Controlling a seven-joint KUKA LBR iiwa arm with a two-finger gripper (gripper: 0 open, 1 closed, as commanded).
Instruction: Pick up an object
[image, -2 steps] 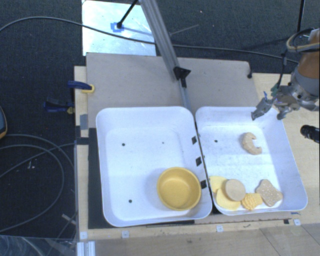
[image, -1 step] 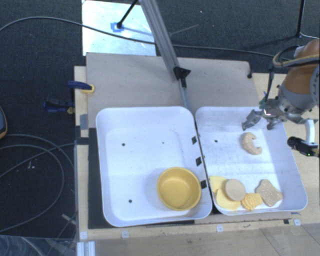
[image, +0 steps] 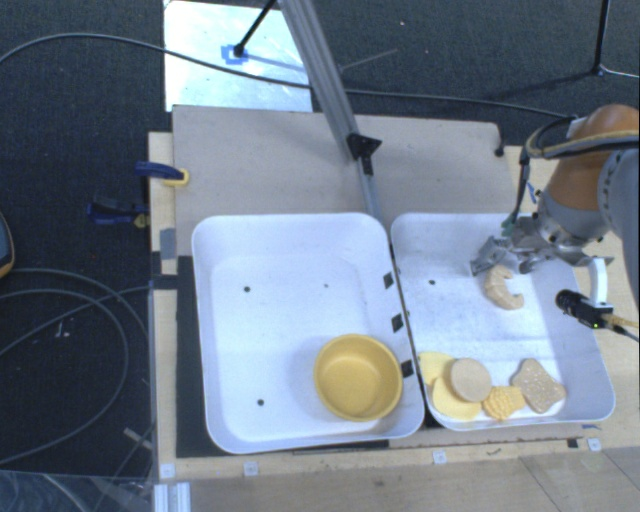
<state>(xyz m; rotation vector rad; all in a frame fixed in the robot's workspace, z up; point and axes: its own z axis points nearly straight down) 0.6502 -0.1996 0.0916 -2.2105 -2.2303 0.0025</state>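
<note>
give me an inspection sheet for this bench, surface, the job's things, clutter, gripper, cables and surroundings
Surface: two white bins, left bin and right bin, on a board.
Job's things: yellow bowl in left bin; croissant, round biscuit, waffle and toast in right bin.
Clutter: clamp at the board's left edge.
Gripper: gripper above the croissant; nothing seen held.
Cables: loose cables on the floor at left.
Surroundings: dark carpet; slanted pole.
</note>
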